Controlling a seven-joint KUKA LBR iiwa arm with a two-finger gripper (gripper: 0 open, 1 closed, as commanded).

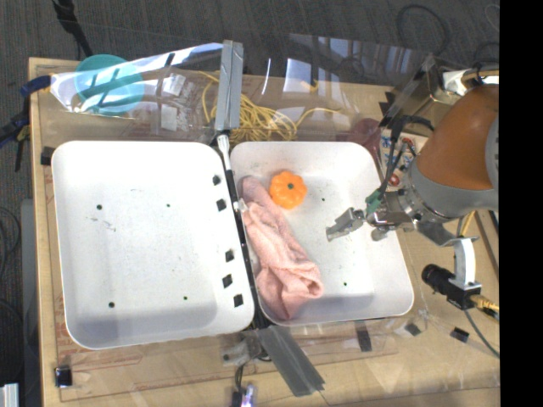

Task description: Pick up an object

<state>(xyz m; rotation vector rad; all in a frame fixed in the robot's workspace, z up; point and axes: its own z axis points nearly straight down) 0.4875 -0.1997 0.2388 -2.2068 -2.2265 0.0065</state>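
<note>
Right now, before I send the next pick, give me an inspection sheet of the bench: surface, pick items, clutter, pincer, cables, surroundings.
Surface: wooden bench bearing two white bins side by side, left bin and right bin.
Job's things: small orange pumpkin and crumpled pink cloth, both in the right bin, pumpkin touching the cloth's upper end.
Clutter: teal round object under clear plastic sheeting behind the left bin.
Grippers: pincer over the right bin's bare floor, right of the pumpkin, nothing between its fingers.
Cables: yellow cable tangle behind the bins; black cables on the floor.
Surroundings: dark carpet.
</note>
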